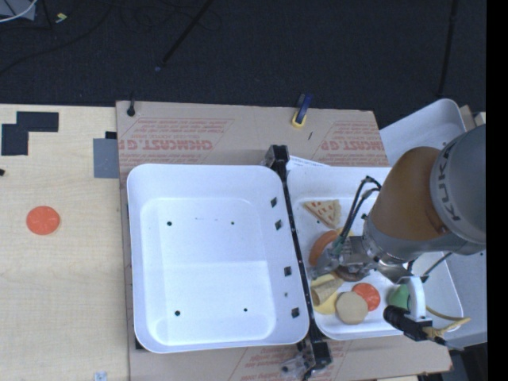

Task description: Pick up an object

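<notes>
Toy food pieces lie in the right-hand bin [452, 292], and any one of them could be the object to pick: a tan wedge like a slice of pizza [322, 211] towards the far side, an orange-brown round piece [321, 247] just beneath the wrist, a pale yellow block [324, 290], a cream disc [352, 308] touching a red round piece [366, 295], and a green piece [398, 296] further right. In the camera view the arm [413, 205] leans low over this bin, with the gripper [347, 259] down among the pieces, between the orange-brown one and the yellow block. I judge this the reach-and-grasp step; next it must close on one piece and lift it clear. Wrist and cables hide the claw, so I cannot tell whether it is spread or pinching. The left-hand bin [143, 213] sits alongside.
</notes>
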Robot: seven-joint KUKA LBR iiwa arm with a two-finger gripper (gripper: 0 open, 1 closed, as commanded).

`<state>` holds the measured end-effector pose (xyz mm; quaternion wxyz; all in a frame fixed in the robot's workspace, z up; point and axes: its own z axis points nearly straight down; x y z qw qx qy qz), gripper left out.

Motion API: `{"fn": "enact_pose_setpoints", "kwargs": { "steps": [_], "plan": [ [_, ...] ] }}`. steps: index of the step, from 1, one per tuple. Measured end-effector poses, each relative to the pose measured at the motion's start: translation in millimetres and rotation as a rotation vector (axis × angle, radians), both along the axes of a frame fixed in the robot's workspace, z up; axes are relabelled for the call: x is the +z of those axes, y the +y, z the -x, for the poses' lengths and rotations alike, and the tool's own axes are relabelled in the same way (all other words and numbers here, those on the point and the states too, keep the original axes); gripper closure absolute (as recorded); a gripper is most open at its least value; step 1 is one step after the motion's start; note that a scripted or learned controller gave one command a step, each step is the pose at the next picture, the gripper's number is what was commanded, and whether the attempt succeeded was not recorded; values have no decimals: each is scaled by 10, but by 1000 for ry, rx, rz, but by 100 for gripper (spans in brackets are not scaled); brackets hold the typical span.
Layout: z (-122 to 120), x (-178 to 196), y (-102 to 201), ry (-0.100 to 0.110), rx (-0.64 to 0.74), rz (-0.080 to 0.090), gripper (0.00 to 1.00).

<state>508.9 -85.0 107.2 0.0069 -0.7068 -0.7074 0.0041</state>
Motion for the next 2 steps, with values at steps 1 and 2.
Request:
{"fn": "enact_pose_setpoints", "kwargs": {
  "steps": [1, 2],
  "plan": [
    [161, -152, -367, -12, -4, 3, 0],
    [157, -47, -368, -12, -10, 2, 100]
  ]
}}
